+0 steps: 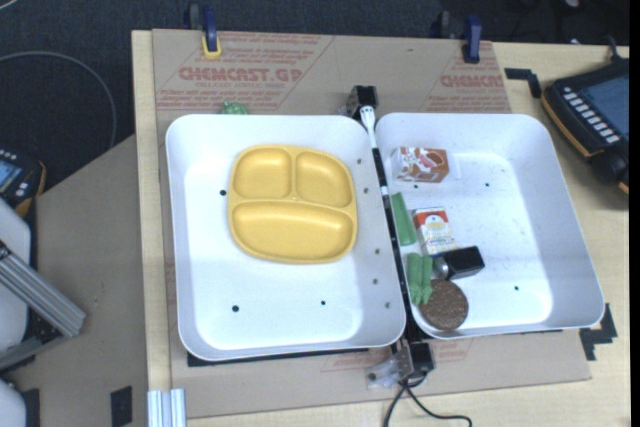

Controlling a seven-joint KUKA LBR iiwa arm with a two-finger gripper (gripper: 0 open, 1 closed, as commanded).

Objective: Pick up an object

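Bins [200,315], two, one yellow tray [293,203], two packets [422,164]

Red print on the tan cardboard sheet [330,65] beneath the two bins reads "CHEMCAST GP" near its far left corner, with a line of finer print under it too small to read. The same red word shows partly near the far right corner. Two small red-and-white packets [421,164] carry printing too blurred to read.
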